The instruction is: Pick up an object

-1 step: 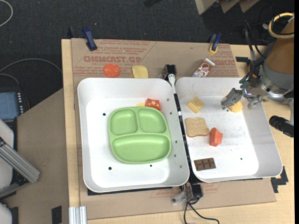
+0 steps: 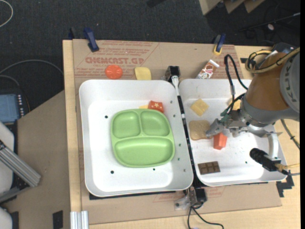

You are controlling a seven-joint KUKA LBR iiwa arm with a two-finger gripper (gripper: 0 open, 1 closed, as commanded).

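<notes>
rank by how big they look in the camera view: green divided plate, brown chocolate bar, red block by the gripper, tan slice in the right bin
1. green divided plate, by far the largest
2. tan slice
3. brown chocolate bar
4. red block

The chocolate bar and the red block look close in size, and the gripper may hide part of the block, so their order is unsure.

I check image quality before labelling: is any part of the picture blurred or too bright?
Camera view: the white bins look bright, nearly washed out; the gripper above the red block is soft, its edges smeared; the green plate is sharp.
</notes>
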